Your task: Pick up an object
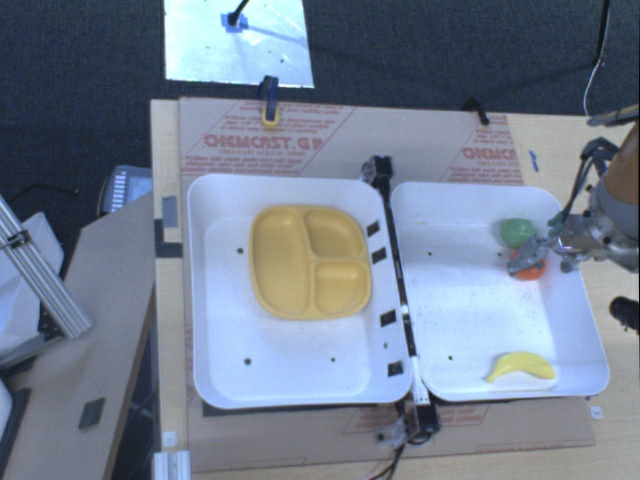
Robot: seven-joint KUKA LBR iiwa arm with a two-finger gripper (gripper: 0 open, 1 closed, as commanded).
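Observation:
Three small things lie in the right bin point(470, 308). A green rounded object point(516, 231) sits near the far right side, with an orange-red object point(527, 267) right in front of it. A yellow banana point(521, 368) rests by the front rim. My gripper point(552, 245) reaches in over the bin's right rim, low and right beside the orange-red object, possibly touching it. Nothing is visibly lifted off the bin floor.
The left bin point(220, 348) holds a yellow divided plate point(309, 262). A black divider strip point(393, 268) runs between the bins. The arm's wrist point(618, 203) hangs over the right rim. A cardboard sheet point(330, 138) lies under both bins.

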